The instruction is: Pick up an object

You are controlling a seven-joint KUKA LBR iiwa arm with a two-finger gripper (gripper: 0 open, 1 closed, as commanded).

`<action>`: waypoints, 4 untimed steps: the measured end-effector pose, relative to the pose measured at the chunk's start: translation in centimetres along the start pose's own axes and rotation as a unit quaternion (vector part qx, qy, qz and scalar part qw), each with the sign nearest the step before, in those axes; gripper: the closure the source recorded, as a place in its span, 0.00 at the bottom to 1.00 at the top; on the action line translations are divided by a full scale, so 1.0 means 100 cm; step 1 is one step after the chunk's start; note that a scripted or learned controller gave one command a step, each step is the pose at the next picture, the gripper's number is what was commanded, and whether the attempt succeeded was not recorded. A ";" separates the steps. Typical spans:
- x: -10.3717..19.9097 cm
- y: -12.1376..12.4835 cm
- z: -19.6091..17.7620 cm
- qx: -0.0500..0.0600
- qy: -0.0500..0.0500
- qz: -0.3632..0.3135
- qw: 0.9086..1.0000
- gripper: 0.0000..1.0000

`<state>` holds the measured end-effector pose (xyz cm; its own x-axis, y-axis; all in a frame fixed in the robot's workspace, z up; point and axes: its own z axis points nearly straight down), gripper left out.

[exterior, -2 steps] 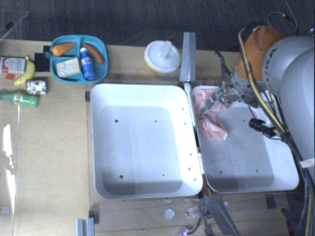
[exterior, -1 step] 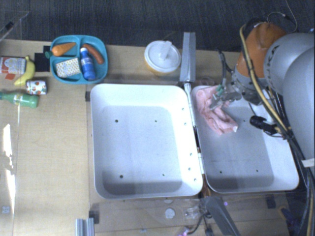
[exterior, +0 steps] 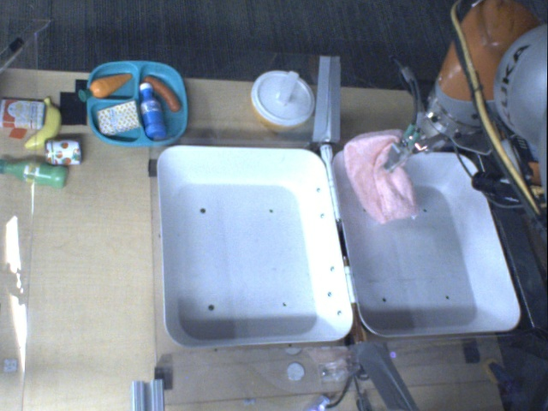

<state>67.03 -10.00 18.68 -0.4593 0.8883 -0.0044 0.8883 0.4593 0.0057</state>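
The arm (exterior: pixel 501 45) has a rounded orange band above a pale grey shell bearing dark lettering (partly cut off at the frame's edge). Yellow and black cables loop alongside it. The gripper (exterior: pixel 401 154) is a small assembly of dark and metallic parts.

Soft, crumpled pink cloth (exterior: pixel 382 182); smooth, matt white plastic bins (exterior: pixel 248 332); pale wood-look table (exterior: pixel 77 272); glossy blue plastic tray (exterior: pixel 175 101).

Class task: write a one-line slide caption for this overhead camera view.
Robot arm's claw meets a pink cloth in the right bin, beside the left bin.
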 end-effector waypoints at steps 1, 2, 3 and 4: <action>-0.044 -0.024 0.009 0.001 0.000 0.052 0.999 1.00; -0.043 -0.021 -0.002 -0.001 -0.002 0.048 0.999 1.00; 0.007 0.003 -0.006 0.001 0.002 0.054 0.999 1.00; -0.022 -0.011 -0.079 0.000 0.000 -0.035 0.999 1.00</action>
<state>66.99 -12.41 26.56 -0.5210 0.8536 -0.0050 0.8536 0.5210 0.0049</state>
